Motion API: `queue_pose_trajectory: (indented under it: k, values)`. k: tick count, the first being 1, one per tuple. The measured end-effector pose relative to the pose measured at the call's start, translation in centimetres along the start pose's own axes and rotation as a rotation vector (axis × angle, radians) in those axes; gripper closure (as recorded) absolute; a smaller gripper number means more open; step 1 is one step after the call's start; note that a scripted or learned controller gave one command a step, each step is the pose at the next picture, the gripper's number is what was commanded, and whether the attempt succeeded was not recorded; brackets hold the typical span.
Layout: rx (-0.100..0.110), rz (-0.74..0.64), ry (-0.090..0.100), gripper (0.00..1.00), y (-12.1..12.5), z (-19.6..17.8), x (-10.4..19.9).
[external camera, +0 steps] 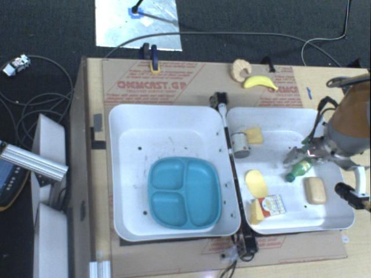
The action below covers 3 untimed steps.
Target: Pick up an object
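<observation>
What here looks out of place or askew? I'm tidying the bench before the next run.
A banana and a pale ring-shaped piece lie on the bench behind the right bin, outside both bins. Inside that bin, a small green bottle lies on its side by the gripper. Nothing looks spilled or broken.

Single fixed camera, mounted above the bench [191,77], looking down at a slant; far edge of the bench toward frame top, near edge at bottom; distance moderate, both bins framed whole, left bin [127,132] and right bin [290,120]; arm [351,123] enters from the right; floor [40,22] visible beyond.
</observation>
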State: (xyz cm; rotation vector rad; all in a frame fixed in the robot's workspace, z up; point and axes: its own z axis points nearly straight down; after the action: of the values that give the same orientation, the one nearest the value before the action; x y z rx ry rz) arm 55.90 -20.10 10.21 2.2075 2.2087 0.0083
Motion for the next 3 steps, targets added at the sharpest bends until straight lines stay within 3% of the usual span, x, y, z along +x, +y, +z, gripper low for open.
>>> queue_pose_trajectory:
  k: [1, 2, 3]
  values:
    - [0.017, -0.002, 0.010, 0.00, -2.0, 1.7, 3.7]
    - [0.010, -0.004, 0.007, 0.00, 7.8, -6.5, 1.0]
    - [0.017, -0.005, 0.010, 0.00, 8.5, -0.8, 4.5]
